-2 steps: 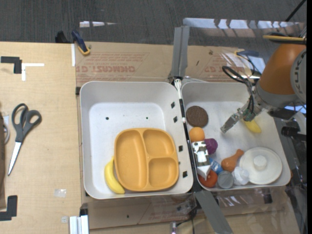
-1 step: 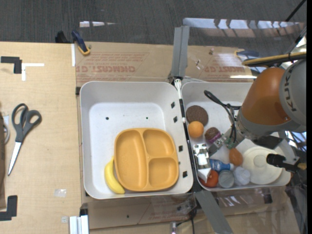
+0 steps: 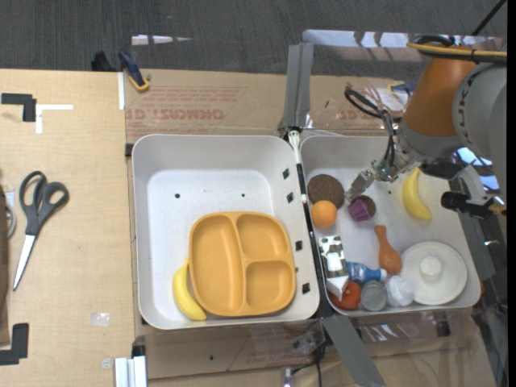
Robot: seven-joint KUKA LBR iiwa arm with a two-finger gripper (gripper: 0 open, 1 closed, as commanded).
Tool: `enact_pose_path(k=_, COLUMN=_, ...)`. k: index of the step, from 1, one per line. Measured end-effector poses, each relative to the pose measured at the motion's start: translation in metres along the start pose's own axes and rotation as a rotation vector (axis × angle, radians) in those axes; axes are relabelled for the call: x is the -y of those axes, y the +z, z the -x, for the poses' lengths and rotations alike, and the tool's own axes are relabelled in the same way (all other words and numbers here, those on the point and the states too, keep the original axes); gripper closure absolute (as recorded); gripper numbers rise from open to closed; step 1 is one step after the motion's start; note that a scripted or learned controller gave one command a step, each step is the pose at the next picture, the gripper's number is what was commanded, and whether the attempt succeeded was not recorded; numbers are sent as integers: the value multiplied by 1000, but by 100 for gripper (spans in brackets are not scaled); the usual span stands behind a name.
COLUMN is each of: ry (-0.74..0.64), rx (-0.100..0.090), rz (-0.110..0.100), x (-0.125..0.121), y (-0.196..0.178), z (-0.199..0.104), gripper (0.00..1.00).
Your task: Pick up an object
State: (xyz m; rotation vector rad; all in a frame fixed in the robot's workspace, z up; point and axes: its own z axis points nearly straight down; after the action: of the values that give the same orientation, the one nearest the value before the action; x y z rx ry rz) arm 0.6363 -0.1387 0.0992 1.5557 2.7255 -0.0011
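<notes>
Clearly the risk lies in the crowding of the right bin (image 3: 472, 240), where the end effector (image 3: 360, 185) hangs low, just above a purple cup (image 3: 362, 209) and beside a brown disc (image 3: 326, 189). Its two fingers stand slightly apart with nothing between them, so it is open and empty. An orange (image 3: 323, 214) sits just below the disc, a banana (image 3: 414, 196) lies to the right under the arm (image 3: 439, 95), and a drumstick (image 3: 387, 251), a white lid (image 3: 434, 272) and small cans (image 3: 367, 285) cluster along the near wall. If the fingers come down between cup and disc, they could straddle neither and close on air, or nudge the cup so it rolls away. The round orange would likely slip from a shallow pinch. The left bin (image 3: 161, 216) holds a yellow tray (image 3: 242, 263) over a second banana (image 3: 185, 293), well apart from the arm.
</notes>
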Motion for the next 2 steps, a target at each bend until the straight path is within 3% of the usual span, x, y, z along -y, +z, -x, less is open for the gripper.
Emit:
enact_pose_path(k=1, ry=64, rx=-3, rz=-2, x=58, y=7, z=-49, gripper=0)
enact_pose_path(k=2, ry=180, rx=-3, rz=-2, x=75, y=7, z=-86, gripper=0)
